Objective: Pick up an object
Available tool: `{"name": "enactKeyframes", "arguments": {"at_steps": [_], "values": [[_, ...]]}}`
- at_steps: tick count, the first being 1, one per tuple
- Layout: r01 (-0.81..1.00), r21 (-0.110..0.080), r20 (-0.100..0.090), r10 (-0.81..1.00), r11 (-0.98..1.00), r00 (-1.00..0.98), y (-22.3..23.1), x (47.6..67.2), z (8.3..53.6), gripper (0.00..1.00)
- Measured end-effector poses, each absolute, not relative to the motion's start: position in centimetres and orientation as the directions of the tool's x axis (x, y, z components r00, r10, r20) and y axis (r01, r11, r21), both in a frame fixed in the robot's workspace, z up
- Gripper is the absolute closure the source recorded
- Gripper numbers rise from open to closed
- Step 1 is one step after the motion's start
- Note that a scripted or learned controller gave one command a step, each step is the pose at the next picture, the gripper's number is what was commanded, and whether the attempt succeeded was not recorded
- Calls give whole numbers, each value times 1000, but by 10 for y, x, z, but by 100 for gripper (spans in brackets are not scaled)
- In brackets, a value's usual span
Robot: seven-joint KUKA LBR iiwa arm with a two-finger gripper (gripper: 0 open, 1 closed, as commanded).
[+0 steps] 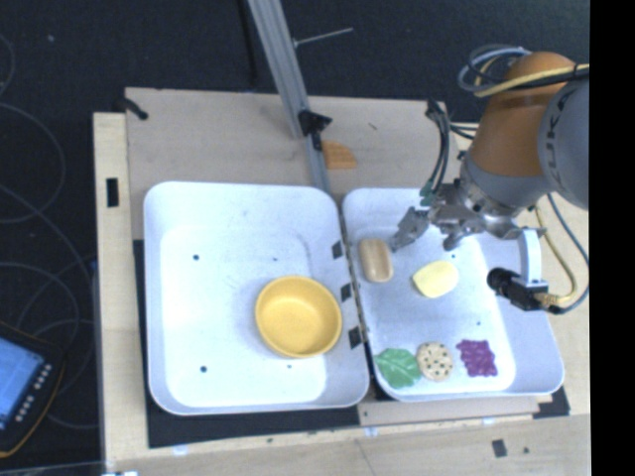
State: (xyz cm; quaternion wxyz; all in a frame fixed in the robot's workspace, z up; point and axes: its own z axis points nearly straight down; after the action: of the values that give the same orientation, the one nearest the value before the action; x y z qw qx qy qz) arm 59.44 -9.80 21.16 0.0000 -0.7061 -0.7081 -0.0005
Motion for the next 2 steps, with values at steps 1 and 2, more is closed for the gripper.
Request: {"name": "enactKeyframes", "arguments": {"at_steps": [1, 2], "values": [[1000, 1, 1, 1000, 2, -2, -98, 594, 212, 0], [1000, -3, -2, 1000, -2, 2, -97, 591, 169, 0]]}}
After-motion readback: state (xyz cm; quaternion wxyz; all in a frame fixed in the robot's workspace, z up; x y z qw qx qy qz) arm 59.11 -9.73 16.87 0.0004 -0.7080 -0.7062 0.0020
